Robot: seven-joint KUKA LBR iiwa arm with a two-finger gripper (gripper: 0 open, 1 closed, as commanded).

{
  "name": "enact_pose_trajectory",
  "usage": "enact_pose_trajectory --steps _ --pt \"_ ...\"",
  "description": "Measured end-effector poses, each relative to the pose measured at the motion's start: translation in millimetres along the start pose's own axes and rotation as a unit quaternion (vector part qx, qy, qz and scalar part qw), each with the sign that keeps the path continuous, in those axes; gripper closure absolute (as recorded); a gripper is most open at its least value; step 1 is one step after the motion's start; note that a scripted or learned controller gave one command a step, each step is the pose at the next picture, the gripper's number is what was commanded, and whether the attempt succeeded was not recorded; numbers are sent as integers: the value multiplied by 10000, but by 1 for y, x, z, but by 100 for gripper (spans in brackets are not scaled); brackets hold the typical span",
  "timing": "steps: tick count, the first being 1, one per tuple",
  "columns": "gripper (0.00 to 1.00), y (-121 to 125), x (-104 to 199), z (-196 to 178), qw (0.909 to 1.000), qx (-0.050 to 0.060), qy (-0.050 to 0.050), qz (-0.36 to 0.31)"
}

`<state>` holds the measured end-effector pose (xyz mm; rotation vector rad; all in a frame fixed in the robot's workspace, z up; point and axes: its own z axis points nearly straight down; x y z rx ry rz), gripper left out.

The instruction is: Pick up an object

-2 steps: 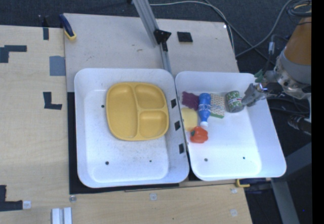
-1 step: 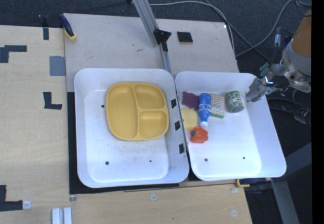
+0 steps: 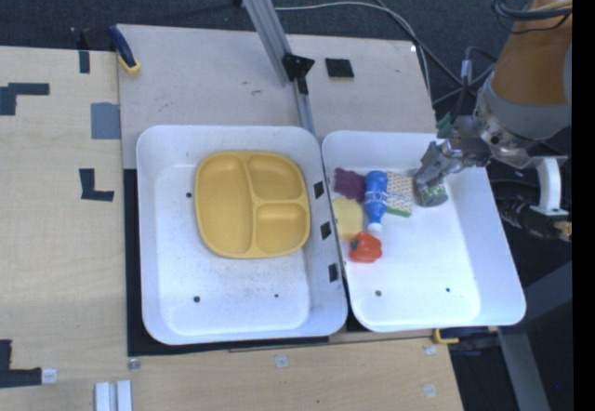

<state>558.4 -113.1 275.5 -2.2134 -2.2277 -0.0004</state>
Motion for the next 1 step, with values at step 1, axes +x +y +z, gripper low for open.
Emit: enact_pose_trajectory --steps 1 --pt "100 19 56 15 10000 6 -3 0"
